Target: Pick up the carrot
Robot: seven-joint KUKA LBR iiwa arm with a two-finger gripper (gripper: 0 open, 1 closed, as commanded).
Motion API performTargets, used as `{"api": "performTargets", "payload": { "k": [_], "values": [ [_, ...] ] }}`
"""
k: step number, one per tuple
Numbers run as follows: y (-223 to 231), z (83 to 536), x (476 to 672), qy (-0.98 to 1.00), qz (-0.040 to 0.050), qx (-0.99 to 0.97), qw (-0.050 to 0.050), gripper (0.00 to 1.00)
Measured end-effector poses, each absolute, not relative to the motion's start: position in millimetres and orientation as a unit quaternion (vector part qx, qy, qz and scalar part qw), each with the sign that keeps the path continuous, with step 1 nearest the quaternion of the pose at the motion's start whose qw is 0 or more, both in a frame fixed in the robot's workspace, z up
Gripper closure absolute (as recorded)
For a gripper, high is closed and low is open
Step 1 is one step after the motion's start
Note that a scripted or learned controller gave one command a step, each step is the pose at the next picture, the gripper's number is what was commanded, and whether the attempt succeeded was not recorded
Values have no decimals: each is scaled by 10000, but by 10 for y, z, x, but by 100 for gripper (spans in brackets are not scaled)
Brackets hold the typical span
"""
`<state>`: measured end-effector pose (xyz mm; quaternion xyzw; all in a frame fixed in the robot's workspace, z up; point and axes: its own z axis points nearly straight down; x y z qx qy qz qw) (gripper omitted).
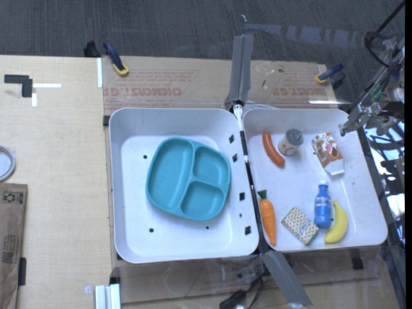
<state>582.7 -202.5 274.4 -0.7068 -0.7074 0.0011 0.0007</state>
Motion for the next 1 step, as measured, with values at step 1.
{"api": "performTargets", "payload": {
  "k": [1],
  "values": [
    [-1336, 1379, 5663, -7711, 9, -6367, 12, 0]
  ]
}}
